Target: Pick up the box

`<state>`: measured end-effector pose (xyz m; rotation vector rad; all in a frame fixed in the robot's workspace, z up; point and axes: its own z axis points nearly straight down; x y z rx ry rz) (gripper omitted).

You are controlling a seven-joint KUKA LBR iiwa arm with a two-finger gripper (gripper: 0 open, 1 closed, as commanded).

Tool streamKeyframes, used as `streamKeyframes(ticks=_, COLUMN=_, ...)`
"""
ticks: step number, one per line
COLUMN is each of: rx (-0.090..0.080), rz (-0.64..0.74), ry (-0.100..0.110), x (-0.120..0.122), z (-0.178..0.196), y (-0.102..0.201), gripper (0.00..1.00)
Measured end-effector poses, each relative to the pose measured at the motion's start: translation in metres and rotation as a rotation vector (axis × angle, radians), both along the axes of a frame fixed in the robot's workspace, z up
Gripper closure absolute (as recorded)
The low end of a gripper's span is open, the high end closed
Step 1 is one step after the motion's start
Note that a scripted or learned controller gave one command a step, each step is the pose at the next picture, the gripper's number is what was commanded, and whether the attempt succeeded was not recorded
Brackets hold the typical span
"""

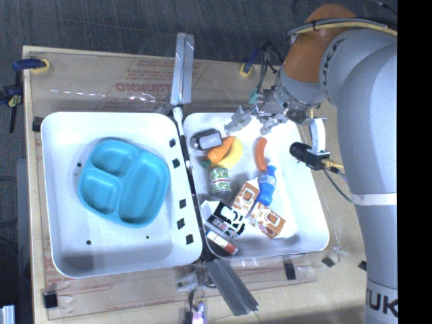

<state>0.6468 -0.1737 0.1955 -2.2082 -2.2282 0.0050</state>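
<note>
The right bin (307, 211) holds several small boxes. A brown and white carton (246, 196) lies near the middle, a second similar one (268, 222) sits just right and nearer the front, and a black and white box (227, 218) lies at the front left. My gripper (256, 119) hangs over the bin's far edge, above and behind the boxes. It is open with nothing between its fingers. An orange sausage-shaped piece (260, 152) lies just below it.
Also in the right bin are a blue bottle (268, 184), a green can (219, 179), an orange and yellow fruit (226, 152), a dark grey gadget (207, 140) and a red-tipped stick (223, 244). The left bin (61, 140) holds a blue divided plate (125, 181).
</note>
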Motion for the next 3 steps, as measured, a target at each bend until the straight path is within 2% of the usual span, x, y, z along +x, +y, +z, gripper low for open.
streamKeyframes(ticks=1, rx=0.001, rz=0.143, ry=-0.001, x=-0.06, z=-0.105, y=0.004, gripper=0.0)
streamKeyframes(ticks=2, rx=0.0, rz=-0.215, ry=0.003, x=-0.089, z=-0.106, y=0.035, gripper=0.0)
streamKeyframes(ticks=3, rx=-0.001, rz=-0.382, ry=0.0, x=-0.013, z=-0.105, y=-0.013, gripper=0.0)
